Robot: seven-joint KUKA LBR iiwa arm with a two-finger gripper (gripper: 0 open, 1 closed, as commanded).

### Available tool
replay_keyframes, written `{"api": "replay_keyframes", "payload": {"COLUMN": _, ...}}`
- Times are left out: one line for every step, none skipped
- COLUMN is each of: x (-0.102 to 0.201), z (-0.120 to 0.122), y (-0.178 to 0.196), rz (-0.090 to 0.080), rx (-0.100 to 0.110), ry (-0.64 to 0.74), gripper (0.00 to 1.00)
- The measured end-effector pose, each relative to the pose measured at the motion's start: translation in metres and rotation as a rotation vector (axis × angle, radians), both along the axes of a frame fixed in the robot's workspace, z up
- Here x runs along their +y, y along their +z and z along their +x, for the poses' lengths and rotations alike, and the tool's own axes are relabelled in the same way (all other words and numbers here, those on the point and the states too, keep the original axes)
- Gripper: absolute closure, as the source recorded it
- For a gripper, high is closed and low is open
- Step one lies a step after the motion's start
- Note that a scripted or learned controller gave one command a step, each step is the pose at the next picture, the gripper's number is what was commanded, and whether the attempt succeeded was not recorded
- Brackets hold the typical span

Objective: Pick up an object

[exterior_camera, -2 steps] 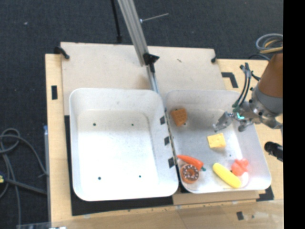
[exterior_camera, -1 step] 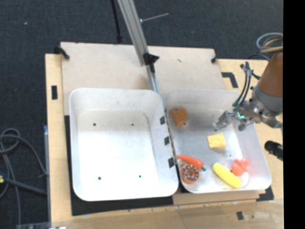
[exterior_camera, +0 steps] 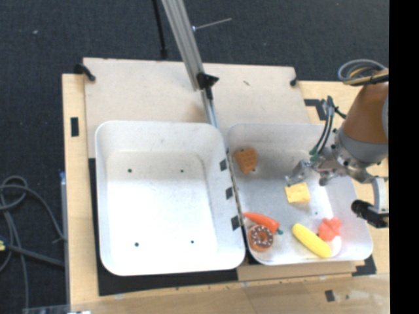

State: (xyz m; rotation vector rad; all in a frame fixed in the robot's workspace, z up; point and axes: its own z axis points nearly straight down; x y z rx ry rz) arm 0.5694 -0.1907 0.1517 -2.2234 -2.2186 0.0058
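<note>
Five toys lay in the right bin [exterior_camera: 275, 136]. The gripper [exterior_camera: 302, 171] hovered just above-left of a yellow cube [exterior_camera: 298, 193]; whether it was open was unclear. A banana [exterior_camera: 311, 240] lay below, a brown block [exterior_camera: 246, 159] to its left.

Yellow cheese wedge [exterior_camera: 298, 193] lies flat mid right bin [exterior_camera: 275, 142], beside gripper [exterior_camera: 302, 172].

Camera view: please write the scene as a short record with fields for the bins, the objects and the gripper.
left bin: white, shallow
right bin: white, holds all the objects
back left: brown block
middle: yellow cube
front left: carrot, donut
front right: banana, red piece
gripper: above the right bin, just behind the yellow cube, holding nothing visible
</note>
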Motion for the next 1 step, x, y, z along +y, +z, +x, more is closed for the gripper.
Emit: {"api": "replay_keyframes", "payload": {"x": -0.0014, "z": -0.0008, "y": -0.0525, "rz": 0.0, "rx": 0.0, "ry": -0.001, "gripper": 0.0}}
